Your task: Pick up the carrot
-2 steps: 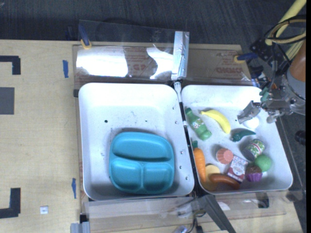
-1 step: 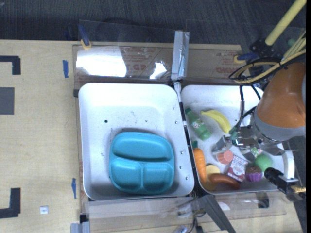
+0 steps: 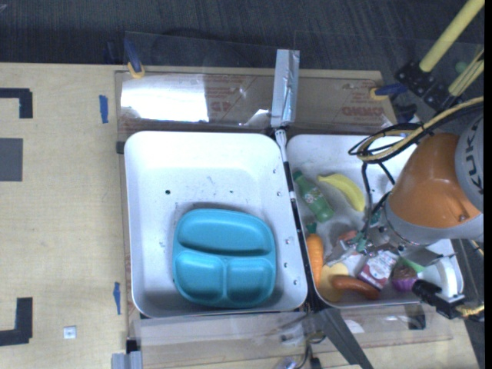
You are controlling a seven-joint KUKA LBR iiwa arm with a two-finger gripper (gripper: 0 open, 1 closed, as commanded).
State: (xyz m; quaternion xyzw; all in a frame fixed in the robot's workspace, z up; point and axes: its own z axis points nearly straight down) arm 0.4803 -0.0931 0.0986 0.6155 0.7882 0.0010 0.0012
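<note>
The carrot (image 3: 314,257) is an orange, elongated piece lying lengthwise against the left wall of the right bin (image 3: 304,151), in its front half. My gripper (image 3: 364,239) hangs low inside the same bin, under the arm's orange band (image 3: 429,184), a short way right of the carrot and apart from it. Nothing of the carrot is covered by the gripper. The gripper's tip is lost among the cluttered items beneath it.
The right bin also holds a green bottle (image 3: 313,199), a banana (image 3: 346,190), a red-brown sausage (image 3: 354,286), a small packet (image 3: 379,268) and a purple item (image 3: 403,280). In the left bin (image 3: 200,160) lies a blue divided plate (image 3: 224,257). Cables (image 3: 384,141) loop above the arm.
</note>
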